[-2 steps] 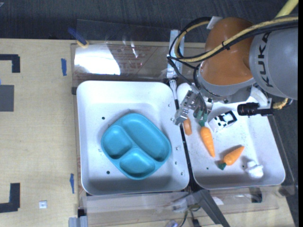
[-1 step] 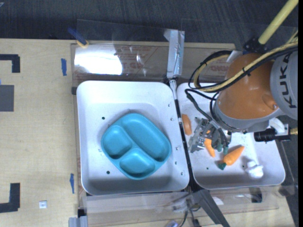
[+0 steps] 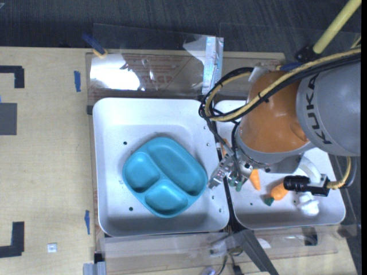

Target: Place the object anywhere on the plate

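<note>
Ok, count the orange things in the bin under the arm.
2. One orange piece lies near the bin's left edge; the other piece, green-tipped, sits right of it. The arm covers much of the bin, so more may be hidden.

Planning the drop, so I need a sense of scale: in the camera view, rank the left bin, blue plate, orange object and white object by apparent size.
1. Left bin
2. Blue plate
3. Orange object and white object: both small and look alike, so unranked.
</note>
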You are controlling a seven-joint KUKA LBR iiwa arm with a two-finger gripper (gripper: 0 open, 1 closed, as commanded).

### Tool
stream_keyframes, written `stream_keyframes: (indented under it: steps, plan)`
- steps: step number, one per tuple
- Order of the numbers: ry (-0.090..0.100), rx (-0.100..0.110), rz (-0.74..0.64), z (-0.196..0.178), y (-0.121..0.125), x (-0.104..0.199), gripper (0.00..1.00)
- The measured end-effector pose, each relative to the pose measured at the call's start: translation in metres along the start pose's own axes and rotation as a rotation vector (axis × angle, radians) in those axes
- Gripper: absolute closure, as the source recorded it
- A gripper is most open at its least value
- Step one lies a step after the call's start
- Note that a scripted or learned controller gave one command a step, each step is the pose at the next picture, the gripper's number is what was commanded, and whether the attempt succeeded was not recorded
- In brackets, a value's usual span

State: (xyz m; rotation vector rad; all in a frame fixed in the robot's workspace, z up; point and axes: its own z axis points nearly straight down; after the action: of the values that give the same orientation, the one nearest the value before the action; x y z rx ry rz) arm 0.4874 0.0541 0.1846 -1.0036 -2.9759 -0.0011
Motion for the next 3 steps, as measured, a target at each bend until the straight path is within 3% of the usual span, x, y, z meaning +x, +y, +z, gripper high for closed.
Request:
stream_keyframes:
  steps: [1, 2, 3]
  plan:
    - [0.002, 0.002, -0.092, 0.07, 0.056, 0.054, 1.0]
    - [-0.006, -0.003, -0.232, -0.001, 0.002, 0.008, 1.0]
    - [-0.006, -0.005, -0.395, -0.038, 0.082, -0.004, 1.0]
